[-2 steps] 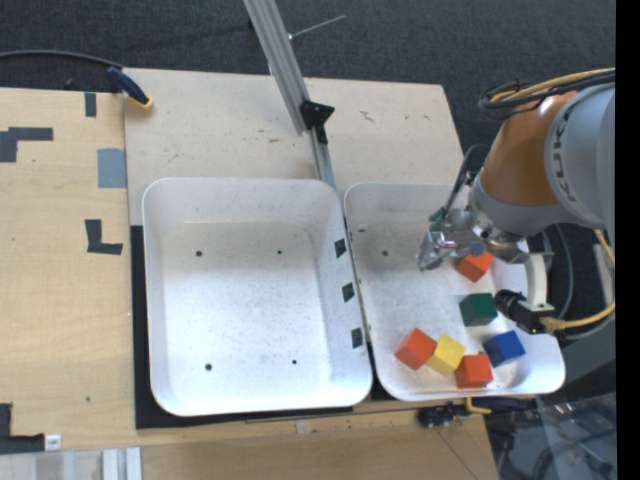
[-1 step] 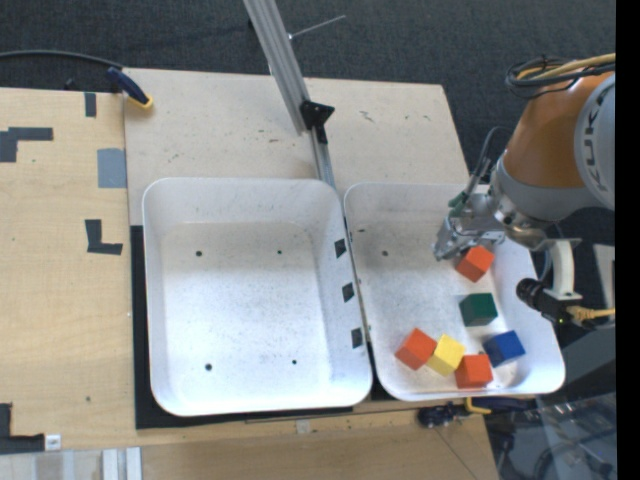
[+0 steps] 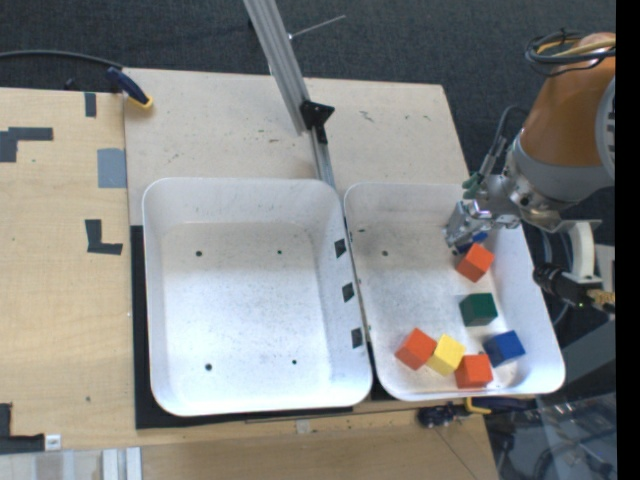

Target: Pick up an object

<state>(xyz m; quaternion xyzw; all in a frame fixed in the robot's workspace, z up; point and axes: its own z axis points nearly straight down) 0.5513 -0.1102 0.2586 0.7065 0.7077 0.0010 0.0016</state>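
A: Setting reads as a robotics lab or test cell, not a home or shop.

B: Grounds?

A: Industrial arm (image 3: 565, 118), grey with an orange band, reaching in from the right over a plain plywood bench (image 3: 240, 118). Two shallow white bins (image 3: 160, 268) side by side on a dark mat. Slanted aluminium rail (image 3: 275, 43) crossing above them.

B: Anything else?

A: Grey tape patches (image 3: 110, 166) stuck on the neighbouring wooden board. Black cable with a blue and yellow end (image 3: 130, 88) trailing across the top left. Dark carpet-like floor. Small coloured blocks (image 3: 445, 353) in the right bin look like test pieces.
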